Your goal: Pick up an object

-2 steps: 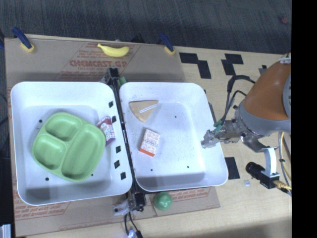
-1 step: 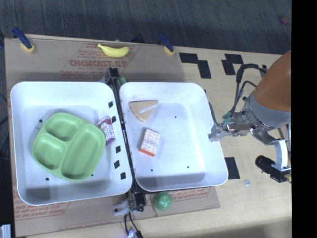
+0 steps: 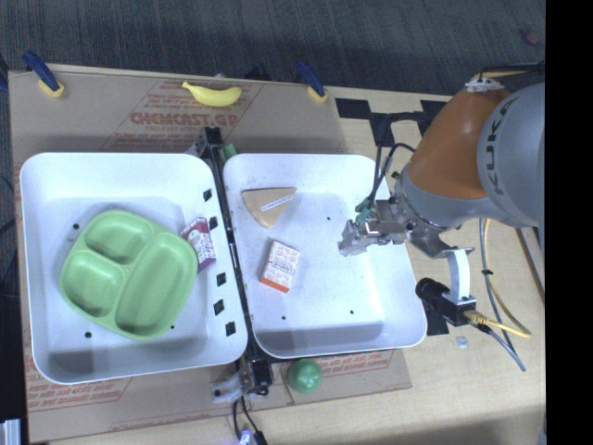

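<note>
Gripper [image 3: 357,237] is hanging over the right bin [image 3: 394,327], near its right wall; its fingers are looking bunched close together w/ nothing visible between them, though the view is too blurry to be sure, so can't tell how far open they are. Nearest to the fingers, off to their left, a small orange & white box [image 3: 281,265] is lying flat on the bin floor, apart from them. Further left & up, a tan wedge [image 3: 267,203] is sitting near the bin's top left corner. Beyond the divider, in the left bin [image 3: 42,248], a small red packet [image 3: 199,241] is lying just beside a green divided plate [image 3: 127,273]. Outside the bins, a green ball [image 3: 303,375] is resting below the right bin & a yellow banana [image 3: 212,92] is lying on cardboard [image 3: 139,119] above the left bin.
</note>
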`<state>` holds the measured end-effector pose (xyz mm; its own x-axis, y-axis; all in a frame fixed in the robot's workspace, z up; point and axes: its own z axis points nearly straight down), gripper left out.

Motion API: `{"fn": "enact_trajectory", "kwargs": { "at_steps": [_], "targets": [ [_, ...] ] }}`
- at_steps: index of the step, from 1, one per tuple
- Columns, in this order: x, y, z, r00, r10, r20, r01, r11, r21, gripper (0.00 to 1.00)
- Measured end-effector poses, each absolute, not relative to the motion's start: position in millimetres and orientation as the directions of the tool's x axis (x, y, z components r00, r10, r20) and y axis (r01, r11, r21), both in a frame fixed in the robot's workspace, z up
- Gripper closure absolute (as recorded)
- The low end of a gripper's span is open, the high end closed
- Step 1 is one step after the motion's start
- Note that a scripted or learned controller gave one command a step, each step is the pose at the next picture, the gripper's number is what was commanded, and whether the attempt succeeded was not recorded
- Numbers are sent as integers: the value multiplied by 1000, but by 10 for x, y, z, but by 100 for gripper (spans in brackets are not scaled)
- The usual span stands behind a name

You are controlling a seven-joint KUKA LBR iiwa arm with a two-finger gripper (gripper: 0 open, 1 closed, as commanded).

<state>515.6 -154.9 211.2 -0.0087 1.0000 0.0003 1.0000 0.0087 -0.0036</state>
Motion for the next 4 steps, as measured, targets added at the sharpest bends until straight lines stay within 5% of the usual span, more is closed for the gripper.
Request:
{"fn": "enact_trajectory", "kwargs": {
  "at_steps": [1,2,3,4],
  "targets": [
    [4760,-1422,2080,-6,1000,0,1000,6,-3,100],
    [4764,-1625,2077,-6,1000,-1,1000,6,-1,100],
    [4770,-1201,2172,-9,1000,0,1000,9,-2,100],
    [4764,-1663,2076,-5,1000,-1,1000,5,-1,100]
  ]
}}
